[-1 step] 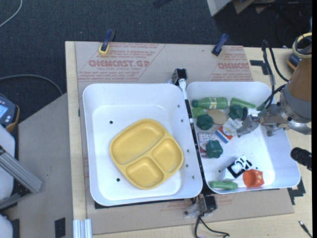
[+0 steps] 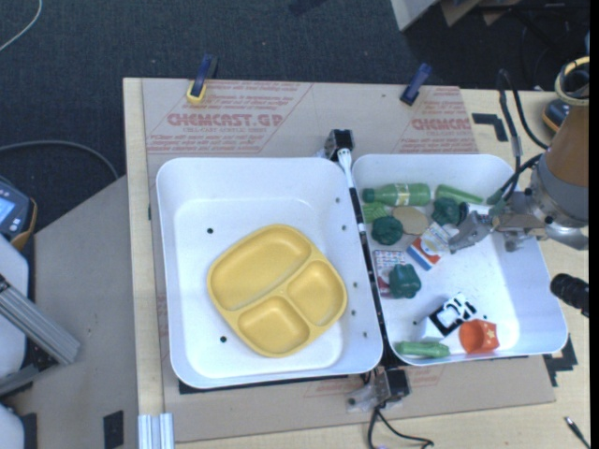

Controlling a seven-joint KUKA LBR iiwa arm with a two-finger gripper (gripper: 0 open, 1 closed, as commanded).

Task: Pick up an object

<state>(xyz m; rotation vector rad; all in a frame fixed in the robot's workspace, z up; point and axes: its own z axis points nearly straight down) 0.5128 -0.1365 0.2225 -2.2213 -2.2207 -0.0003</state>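
Objects for picking lie scattered in the right bin point(image 2: 524, 279), with your tool point(image 2: 465, 235) low over them.

You see the tool reaching in from the right, its tips just right of a small red, white and blue packet point(image 2: 429, 249) and near a dark green lump point(image 2: 446, 210); you cannot tell whether its fingers are open or closed, and nothing visibly sits between them. Along the far side lie a green bottle point(image 2: 398, 195) and a second green piece point(image 2: 457, 195), with a tan disc point(image 2: 409, 219) and a dark green round item point(image 2: 387, 229) just nearer. A dark green block point(image 2: 404, 281) sits mid-bin; a black and white item point(image 2: 451, 314), an orange object point(image 2: 478, 336) and a green pod point(image 2: 422, 349) lie at the near edge. The left bin point(image 2: 187, 204) holds a yellow divided tray point(image 2: 276, 290) on the desk point(image 2: 140, 251).
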